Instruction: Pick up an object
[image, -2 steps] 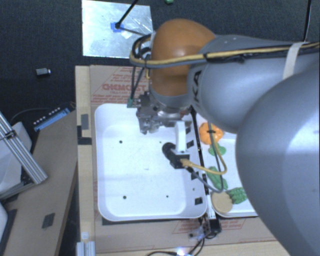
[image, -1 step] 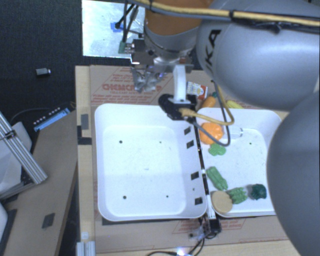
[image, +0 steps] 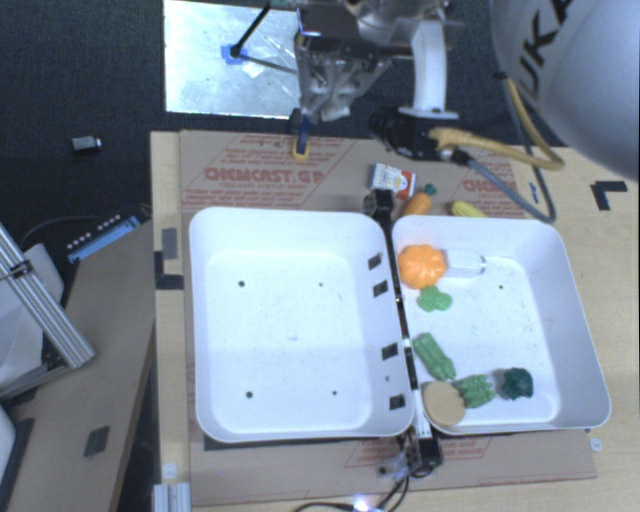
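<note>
Camera view looks down on two shallow white bins side by side on the table: the left white bin (image: 290, 320) and the right white bin (image: 545, 300), which carries the loose things. Near its top left corner lies a round orange toy fruit (image: 421, 265), with a small flat green leafy piece (image: 434, 298) just below it. Lower down sit a long green pickle-shaped piece (image: 434, 356), a round tan disc (image: 443, 402) at the bottom left corner, a pale green knobbly piece (image: 476, 390) and a dark green broccoli-like piece (image: 516, 383) beside it. The grey metal pincer (image: 325, 95) hangs high at the top of the frame, beyond the bins and well apart from everything in them; it holds nothing, but whether its fingers are spread or together I cannot tell, as the view there is blurred. For a good pick, the orange fruit seems the fair target: it stands clear on most sides. The arm should come over it, drop straight down with fingers wide, avoiding the bin wall and the leafy piece, then close across its middle.
</note>
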